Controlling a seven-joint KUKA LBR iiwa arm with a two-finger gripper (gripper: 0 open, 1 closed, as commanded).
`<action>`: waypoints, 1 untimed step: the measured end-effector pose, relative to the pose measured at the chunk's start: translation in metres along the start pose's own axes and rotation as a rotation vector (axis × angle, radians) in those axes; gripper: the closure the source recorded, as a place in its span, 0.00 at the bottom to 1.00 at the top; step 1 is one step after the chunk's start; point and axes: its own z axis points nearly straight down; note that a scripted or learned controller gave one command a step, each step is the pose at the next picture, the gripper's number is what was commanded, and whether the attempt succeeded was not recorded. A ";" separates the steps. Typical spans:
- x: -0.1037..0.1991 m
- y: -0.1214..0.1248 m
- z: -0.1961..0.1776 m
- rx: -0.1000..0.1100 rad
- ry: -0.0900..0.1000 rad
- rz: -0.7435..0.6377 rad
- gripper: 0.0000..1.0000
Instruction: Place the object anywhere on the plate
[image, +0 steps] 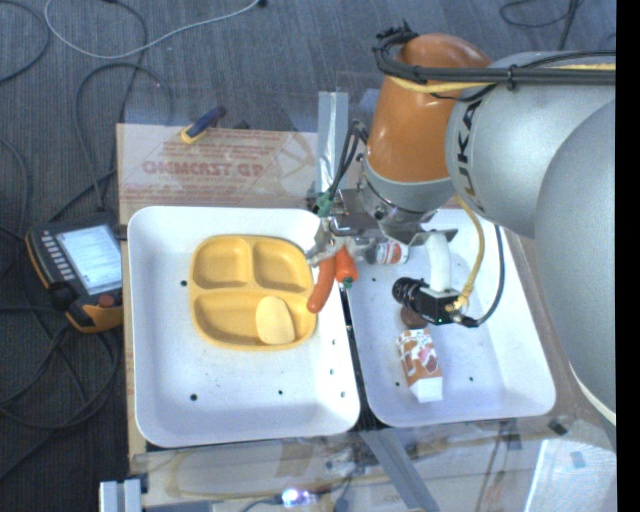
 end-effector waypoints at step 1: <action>0.000 0.000 0.000 -0.001 -0.001 0.001 0.00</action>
